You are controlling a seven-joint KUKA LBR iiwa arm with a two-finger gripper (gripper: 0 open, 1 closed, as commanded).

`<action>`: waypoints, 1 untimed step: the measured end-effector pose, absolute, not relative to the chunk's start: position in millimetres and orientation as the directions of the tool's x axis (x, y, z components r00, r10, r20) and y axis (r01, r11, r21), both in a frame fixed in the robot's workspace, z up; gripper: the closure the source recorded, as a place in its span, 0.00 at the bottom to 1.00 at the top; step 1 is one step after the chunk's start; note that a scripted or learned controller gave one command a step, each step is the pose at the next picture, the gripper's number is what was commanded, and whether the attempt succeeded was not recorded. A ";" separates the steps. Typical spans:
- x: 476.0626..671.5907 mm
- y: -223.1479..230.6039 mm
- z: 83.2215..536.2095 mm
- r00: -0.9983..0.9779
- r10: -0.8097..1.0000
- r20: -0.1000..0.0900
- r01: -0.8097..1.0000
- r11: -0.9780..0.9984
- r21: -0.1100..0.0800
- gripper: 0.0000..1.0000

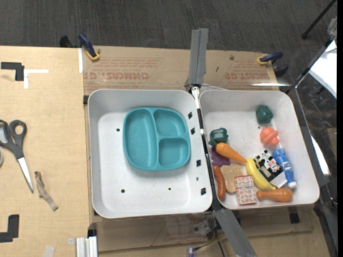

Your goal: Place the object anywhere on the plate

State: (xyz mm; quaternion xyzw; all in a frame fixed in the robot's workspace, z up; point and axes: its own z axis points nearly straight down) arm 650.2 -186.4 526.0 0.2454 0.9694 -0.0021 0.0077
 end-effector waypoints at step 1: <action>652.0 -185.5 534.4 -0.880 0.474 -0.019 0.474 0.881 -0.001 1.00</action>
